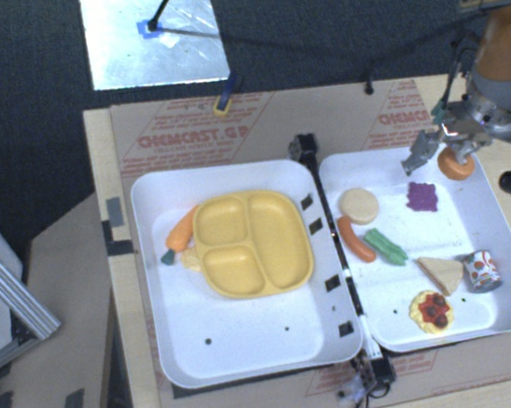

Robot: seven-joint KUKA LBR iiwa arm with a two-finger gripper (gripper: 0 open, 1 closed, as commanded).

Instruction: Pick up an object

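Observation:
My gripper (437, 150) hovers over the far right part of the right bin (497, 211), hanging from the grey arm with its orange band at the upper right. An orange round toy (459, 167) sits right beside or under the gripper, and contact is unclear. Lying in the same bin are a purple piece (421, 196), a beige bun (360, 204), a red-orange sausage (356, 239), a green pickle (385, 247), a tan wedge (442, 272), a small can (480, 271) and a mini pizza (431, 311).
The left bin (175, 332) holds a yellow divided plate (248, 244) with a carrot (181, 229) at its left edge. A black divider (328, 235) runs between the bins. A silver sheet (153, 33) lies beyond the bench.

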